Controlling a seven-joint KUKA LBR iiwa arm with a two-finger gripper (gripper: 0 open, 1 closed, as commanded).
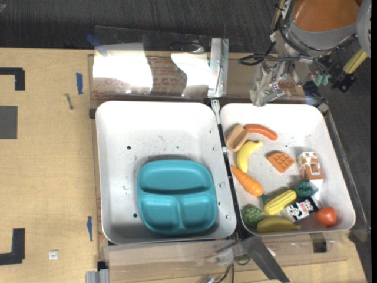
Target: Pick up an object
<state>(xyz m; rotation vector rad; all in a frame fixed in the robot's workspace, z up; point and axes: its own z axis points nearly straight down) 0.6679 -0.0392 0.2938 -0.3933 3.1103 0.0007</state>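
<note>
The right bin (330, 152) holds several toy foods: a sausage (260, 131), a bread piece (237, 137), a banana (247, 155), a waffle (280, 161), a carrot (247, 181), a corn cob (280, 201), a tomato (326, 216) and a small carton (310, 165). My gripper (266, 93) hangs above the back edge of the right bin, fingers pointing down, with nothing visible between them. It is apart from all the toys, up and behind the sausage.
The left bin (118, 134) holds a teal divided plate (177, 195). A clear plastic panel (159, 69) stands behind the bins. Cables (330, 69) hang off the wrist at the upper right. Cardboard (41, 158) lies left of the bins.
</note>
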